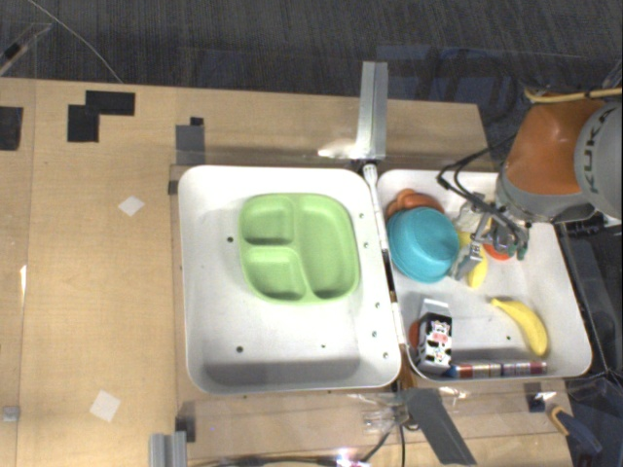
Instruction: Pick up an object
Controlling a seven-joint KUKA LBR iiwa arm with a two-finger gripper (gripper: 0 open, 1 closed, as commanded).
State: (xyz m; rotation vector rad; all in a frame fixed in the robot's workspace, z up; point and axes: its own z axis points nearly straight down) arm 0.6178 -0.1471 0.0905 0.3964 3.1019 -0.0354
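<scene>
Whether the jaws are open or closed cannot be told. The gripper point(490, 239) hangs low in the right bin point(569, 290), just right of the blue bowl point(422, 243), over a small yellow piece point(477, 272). A banana point(524, 323) lies nearer the camera from the bowl, well apart from it.

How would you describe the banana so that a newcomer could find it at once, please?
Look in the right-hand white bin, on the arm's side. Near its front right corner lies the banana, beyond the markers along the front wall. It is the only long, curved, all-yellow thing there.
</scene>
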